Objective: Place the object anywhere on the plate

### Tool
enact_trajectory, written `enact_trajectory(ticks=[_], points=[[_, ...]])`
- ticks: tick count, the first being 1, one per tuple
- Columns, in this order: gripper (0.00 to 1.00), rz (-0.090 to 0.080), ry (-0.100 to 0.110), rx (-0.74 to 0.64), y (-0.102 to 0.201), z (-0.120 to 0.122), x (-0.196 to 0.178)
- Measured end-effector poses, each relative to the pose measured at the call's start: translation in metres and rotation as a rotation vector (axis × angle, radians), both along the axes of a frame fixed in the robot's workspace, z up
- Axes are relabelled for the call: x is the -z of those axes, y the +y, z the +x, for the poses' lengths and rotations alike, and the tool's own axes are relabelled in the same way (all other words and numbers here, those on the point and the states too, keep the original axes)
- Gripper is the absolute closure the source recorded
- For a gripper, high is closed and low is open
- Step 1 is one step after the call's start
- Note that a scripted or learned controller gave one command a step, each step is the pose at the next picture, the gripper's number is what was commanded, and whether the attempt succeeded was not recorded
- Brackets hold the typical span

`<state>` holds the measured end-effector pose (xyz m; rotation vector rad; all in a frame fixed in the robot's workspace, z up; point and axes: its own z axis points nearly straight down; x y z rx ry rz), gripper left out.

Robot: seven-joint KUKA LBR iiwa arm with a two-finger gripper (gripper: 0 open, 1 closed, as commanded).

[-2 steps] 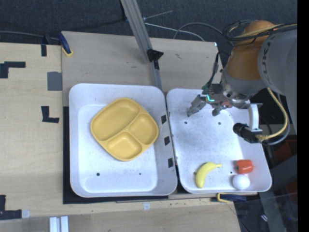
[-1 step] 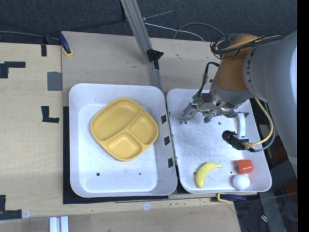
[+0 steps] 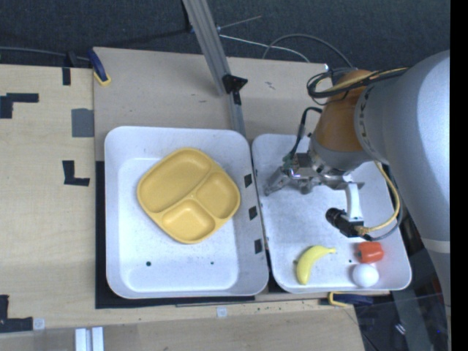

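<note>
A yellow divided plate [image 3: 189,194] lies in the left bin [image 3: 124,269], with nothing on it. A yellow banana [image 3: 311,262] rests near the front of the right bin [image 3: 292,218], and a white ball [image 3: 365,275] and an orange-red object [image 3: 371,251] sit at its front right corner. My gripper [image 3: 291,184] hangs over the back left part of the right bin, close to the divider between the bins. It is open with nothing between its metal fingers [image 3: 273,184]. It stands well behind the banana and to the right of the plate.
A grey metal bar [image 3: 212,42] slants down from the top to the back edge between the bins. A black cable fitting [image 3: 341,221] hangs from the arm over the middle of the right bin. The wooden bench [image 3: 44,196] extends to the left.
</note>
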<state>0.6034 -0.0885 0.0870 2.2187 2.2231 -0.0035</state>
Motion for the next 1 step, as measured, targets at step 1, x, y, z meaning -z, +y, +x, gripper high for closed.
enact_trajectory(ticks=[1], points=[[1.0, 0.002, 0.0, -0.001, 0.0008, 0.0002, -0.0116]])
